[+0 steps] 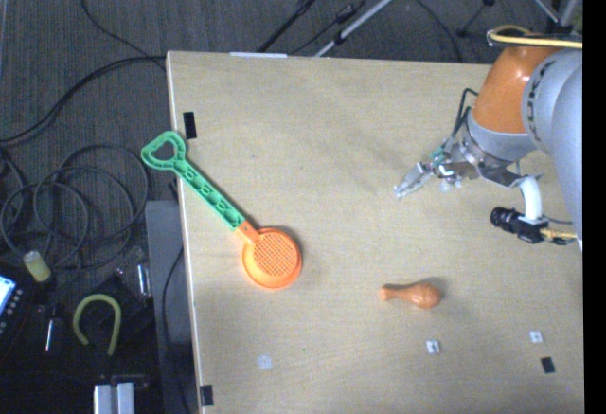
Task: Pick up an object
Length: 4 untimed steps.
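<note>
Two objects lay on counter (379, 99): one strainer (248, 237), one drumstick (413, 294). Strainer, green perforated handle and round orange mesh head, sat close to counter's left edge. Drumstick, smooth orange-tan, bulbous at one end, lay lower centre, well apart from strainer. Bare tan surface between. Claw (409, 185) hovered above drumstick, holding nothing; finger spread could not be told.
</note>
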Each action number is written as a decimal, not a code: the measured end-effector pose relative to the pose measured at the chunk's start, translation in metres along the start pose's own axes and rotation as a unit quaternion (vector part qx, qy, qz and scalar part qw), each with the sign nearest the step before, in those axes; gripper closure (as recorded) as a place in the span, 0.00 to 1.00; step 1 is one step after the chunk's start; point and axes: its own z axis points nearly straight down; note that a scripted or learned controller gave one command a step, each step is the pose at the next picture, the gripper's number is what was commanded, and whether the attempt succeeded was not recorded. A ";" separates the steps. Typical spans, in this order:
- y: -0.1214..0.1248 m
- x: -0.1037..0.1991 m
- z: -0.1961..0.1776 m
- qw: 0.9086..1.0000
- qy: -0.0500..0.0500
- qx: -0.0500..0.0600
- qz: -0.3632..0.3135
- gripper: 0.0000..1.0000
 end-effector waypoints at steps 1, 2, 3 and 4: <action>0.039 -0.009 -0.009 0.999 -0.001 0.000 0.051 0.00; 0.025 -0.028 -0.015 0.983 -0.001 -0.001 -0.185 0.00; 0.036 -0.029 -0.001 0.979 -0.002 -0.001 -0.204 0.00; 0.037 -0.029 -0.011 0.979 -0.003 -0.002 -0.204 1.00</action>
